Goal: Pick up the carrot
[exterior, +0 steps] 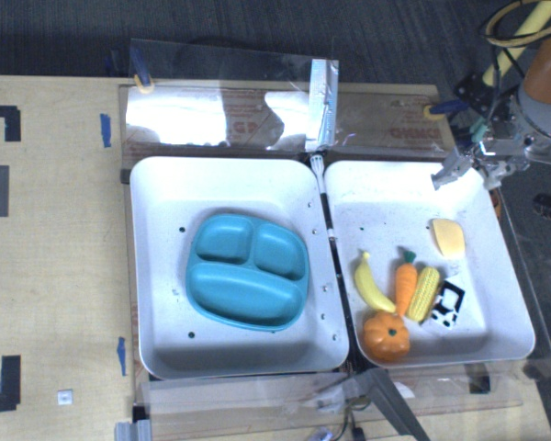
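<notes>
We judge the carrot (pixel 404 286), near the right bin's (pixel 510 338) front edge, light, stiff, best pinched mid-body; the gripper (pixel 466 166) hovers, finger state untellable.

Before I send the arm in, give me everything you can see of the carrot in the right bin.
The carrot is a small orange toy, plastic-looking, with a dark green tuft at its far end. It lies flat on the floor of the right bin, roughly lengthwise, tuft pointing away from the camera. The banana lies to its left, the corn cob presses along its right side, and its near end meets the orange pumpkin. Nothing grips it; the claw is by the bin's far corner.
</notes>
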Controlling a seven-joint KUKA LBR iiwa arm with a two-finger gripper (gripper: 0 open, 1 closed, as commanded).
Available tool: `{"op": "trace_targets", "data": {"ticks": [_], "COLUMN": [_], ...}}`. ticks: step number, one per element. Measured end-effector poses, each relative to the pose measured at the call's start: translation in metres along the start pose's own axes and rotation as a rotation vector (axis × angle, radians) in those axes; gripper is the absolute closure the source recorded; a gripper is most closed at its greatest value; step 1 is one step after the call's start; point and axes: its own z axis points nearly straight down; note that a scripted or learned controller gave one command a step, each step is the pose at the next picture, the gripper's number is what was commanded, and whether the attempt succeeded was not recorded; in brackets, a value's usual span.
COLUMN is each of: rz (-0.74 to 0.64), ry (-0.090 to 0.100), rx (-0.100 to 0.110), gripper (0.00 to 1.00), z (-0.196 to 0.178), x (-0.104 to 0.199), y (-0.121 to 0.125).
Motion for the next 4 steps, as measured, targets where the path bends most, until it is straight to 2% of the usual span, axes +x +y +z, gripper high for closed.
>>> {"op": "trace_targets", "data": {"ticks": [1, 2, 3, 4], "rz": [-0.300, -0.305, -0.304, -0.285], "ry": [0.002, -0.003, -0.005, -0.001], "rx": [0.004, -0.007, -0.014, -0.008], "gripper": [0.00, 0.00, 1.00, 1.00], "z": [0.106, 0.147, 0.135, 0.026], "x": [0.033, 0.061, 0.060, 0.124], "y": [-0.065, -0.103, -0.101, -0.113]}}
